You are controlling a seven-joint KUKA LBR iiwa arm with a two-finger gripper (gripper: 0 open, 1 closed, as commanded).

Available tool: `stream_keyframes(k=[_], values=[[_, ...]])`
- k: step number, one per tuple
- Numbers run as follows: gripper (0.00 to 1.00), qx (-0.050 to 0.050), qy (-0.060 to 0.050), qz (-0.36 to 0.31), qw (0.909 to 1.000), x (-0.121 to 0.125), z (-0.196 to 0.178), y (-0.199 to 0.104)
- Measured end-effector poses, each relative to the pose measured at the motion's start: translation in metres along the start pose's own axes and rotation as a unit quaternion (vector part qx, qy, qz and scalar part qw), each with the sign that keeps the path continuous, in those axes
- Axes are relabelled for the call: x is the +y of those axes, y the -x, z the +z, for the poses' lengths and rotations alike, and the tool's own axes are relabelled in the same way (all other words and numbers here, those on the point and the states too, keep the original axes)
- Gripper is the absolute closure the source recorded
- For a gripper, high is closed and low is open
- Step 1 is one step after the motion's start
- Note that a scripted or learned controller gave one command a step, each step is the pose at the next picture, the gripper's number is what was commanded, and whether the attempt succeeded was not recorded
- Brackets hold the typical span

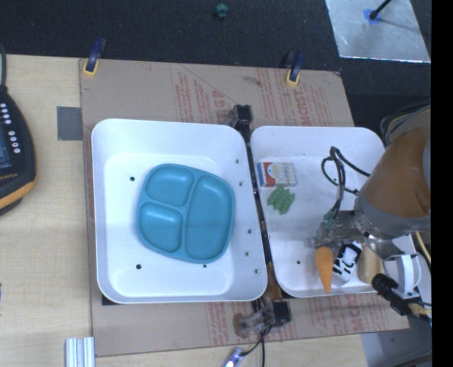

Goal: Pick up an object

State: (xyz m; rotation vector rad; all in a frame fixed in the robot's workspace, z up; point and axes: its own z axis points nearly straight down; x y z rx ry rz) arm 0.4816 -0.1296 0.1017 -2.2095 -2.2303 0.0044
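The right bin (302,140) holds a small red and white box (276,173), a green leafy piece (281,199), an orange carrot-shaped piece (324,269) and a black and white item (349,260). My gripper (334,234) hangs low over the bin's front right part, just above the carrot's top end and beside the black and white item. The grey arm with its orange band (400,182) covers the bin's right side. Whether the gripper touches the carrot is not visible.
The left bin (111,140) holds a blue divided plate (186,212). A black and orange teach pendant (1,151) lies at the bench's left edge. Clamps (94,55) hold the cardboard sheet at the back. A black cable (334,167) loops off the arm over the right bin.
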Motion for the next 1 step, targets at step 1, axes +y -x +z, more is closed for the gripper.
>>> stream_keyframes(k=[1], values=[[1.0,0.001,0.001,0.002,1.0,0.0358,-0.0904,-0.0755]])
